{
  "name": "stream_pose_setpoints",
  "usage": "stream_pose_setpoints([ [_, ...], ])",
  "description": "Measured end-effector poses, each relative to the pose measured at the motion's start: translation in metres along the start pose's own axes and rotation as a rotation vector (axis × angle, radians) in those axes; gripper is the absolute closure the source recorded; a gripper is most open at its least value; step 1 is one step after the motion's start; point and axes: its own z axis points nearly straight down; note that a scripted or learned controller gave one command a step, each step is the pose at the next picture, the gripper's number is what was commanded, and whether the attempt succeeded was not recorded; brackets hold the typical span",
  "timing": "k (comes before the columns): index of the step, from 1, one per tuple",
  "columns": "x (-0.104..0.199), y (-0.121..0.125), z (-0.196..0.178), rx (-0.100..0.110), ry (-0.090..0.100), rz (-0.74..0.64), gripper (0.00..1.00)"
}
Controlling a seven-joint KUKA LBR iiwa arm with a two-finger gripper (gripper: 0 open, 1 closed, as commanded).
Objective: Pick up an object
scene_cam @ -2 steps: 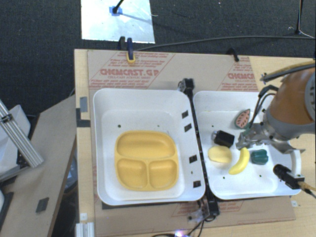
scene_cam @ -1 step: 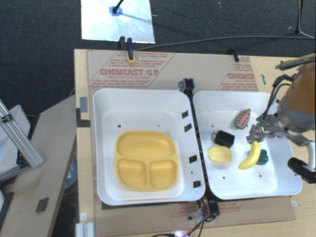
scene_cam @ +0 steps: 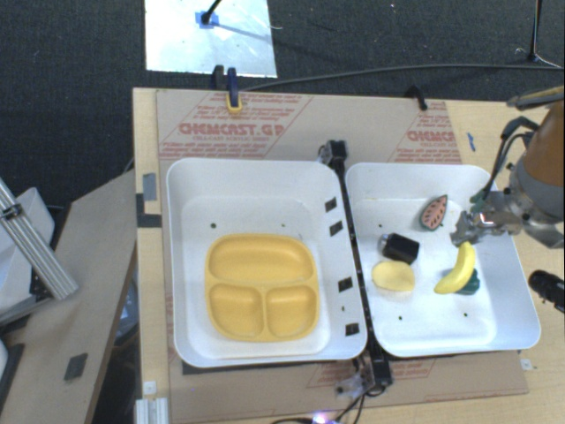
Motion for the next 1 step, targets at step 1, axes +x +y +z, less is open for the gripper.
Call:
stream_pose_setpoints([
  [1,0.0581,0.0122,0.0098,0.005,0.004,-0.006,1.0],
])
